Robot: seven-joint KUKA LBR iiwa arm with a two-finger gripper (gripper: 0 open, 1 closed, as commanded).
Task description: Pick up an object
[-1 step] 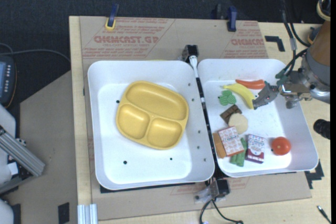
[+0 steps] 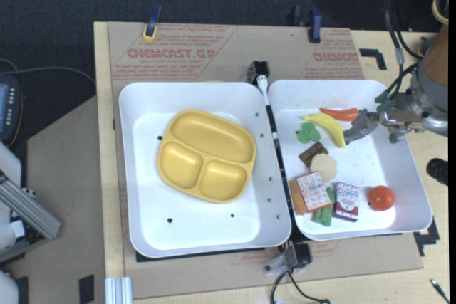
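My gripper (image 2: 354,132) hangs over the upper part of the right bin (image 2: 406,167), reaching in from the right. Its tip is just right of a yellow banana (image 2: 325,126) and just below a red-orange pepper (image 2: 339,112). Nothing visibly hangs from it. Below lie a green leafy piece (image 2: 308,132), a brown block (image 2: 312,152), a cream round item (image 2: 324,167), two red-and-white packets (image 2: 311,190) (image 2: 347,200), a green piece (image 2: 322,216) and a red tomato (image 2: 382,198).
In the left bin (image 2: 142,174) a yellow divided plate (image 2: 206,155) lies flat. A black divider strip (image 2: 269,132) runs between the bins. Clamps (image 2: 150,25) (image 2: 314,23) sit on the board's far edge. Cables trail at the right.
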